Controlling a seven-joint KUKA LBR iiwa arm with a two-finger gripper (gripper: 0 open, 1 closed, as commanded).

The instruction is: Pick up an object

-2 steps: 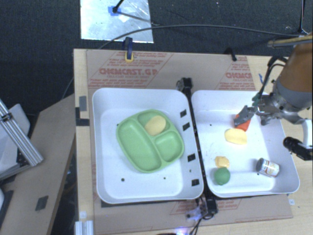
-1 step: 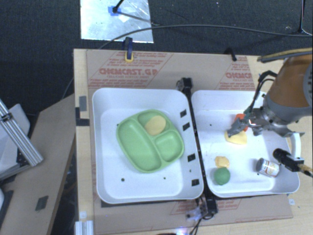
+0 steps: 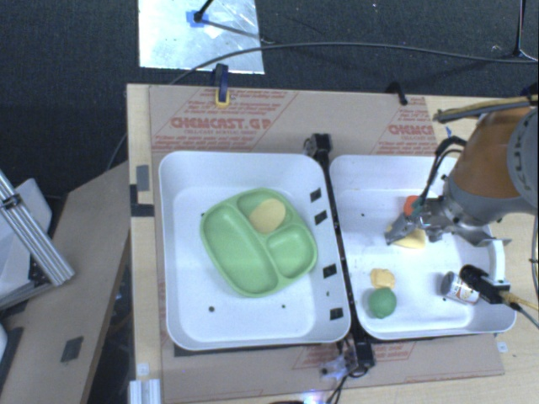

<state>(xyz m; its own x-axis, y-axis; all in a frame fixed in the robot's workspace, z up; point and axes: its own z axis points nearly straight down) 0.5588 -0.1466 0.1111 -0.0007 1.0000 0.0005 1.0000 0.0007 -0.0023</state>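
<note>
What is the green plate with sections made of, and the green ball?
The green divided plate looks like smooth moulded plastic: even colour, rounded ridges, slight sheen. The small green ball looks matte, perhaps rubber or foam; too small to tell for sure.

The arm is cut off at the right edge. The gripper partly covers an orange item; finger state is indeterminate.

Gripper over yellow wedge, rt bin — green ball nearby.
</note>
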